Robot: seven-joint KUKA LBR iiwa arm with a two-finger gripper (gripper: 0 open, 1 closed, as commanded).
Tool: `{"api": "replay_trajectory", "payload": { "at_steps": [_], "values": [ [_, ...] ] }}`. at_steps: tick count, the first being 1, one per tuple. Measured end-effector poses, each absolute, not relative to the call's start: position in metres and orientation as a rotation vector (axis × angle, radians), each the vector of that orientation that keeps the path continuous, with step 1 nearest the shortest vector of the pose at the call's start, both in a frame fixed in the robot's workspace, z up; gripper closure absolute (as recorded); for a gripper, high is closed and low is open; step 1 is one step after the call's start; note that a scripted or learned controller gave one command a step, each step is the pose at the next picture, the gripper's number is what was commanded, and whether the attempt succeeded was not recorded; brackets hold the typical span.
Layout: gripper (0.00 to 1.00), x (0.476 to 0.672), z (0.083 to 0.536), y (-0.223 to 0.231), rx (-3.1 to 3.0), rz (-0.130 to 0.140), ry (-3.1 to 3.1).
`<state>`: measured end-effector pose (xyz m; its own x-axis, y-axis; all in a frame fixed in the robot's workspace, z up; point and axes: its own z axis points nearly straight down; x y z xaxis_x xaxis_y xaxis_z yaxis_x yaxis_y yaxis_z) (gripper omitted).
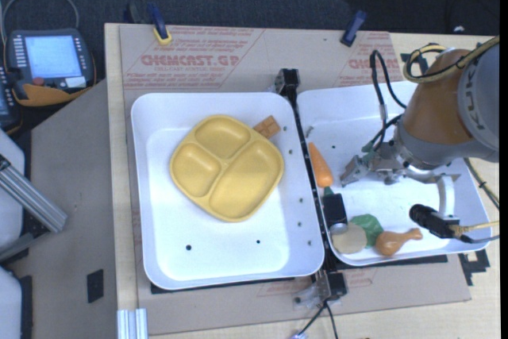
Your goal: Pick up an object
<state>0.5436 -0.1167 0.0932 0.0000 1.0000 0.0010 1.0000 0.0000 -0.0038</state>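
Hovering low over the right bin (468,194), the gripper (381,167) is carrying nothing that I can make out; whether it is spread or closed I cannot tell. Nearest me, a drumstick (397,240) is lying by the front wall, touching a green piece (367,225). It is looking light, hard and slick, so the narrow shank seems the likeliest hold. Farther back a carrot (320,164) is resting against the divider. Beyond, the left bin (159,131) is holding a yellow tray (227,167).
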Motion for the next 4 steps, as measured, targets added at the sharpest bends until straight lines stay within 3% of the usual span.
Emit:
{"api": "replay_trajectory", "payload": {
  "at_steps": [1,2,4],
  "values": [
    [1.00,0.546,0.108,-0.118,-2.228,-0.003,-2.224],
    [1.00,0.554,0.167,-0.113,-2.223,-0.005,-2.226],
    [1.00,0.559,0.245,-0.114,-2.223,-0.004,-2.225]
  ]
}}
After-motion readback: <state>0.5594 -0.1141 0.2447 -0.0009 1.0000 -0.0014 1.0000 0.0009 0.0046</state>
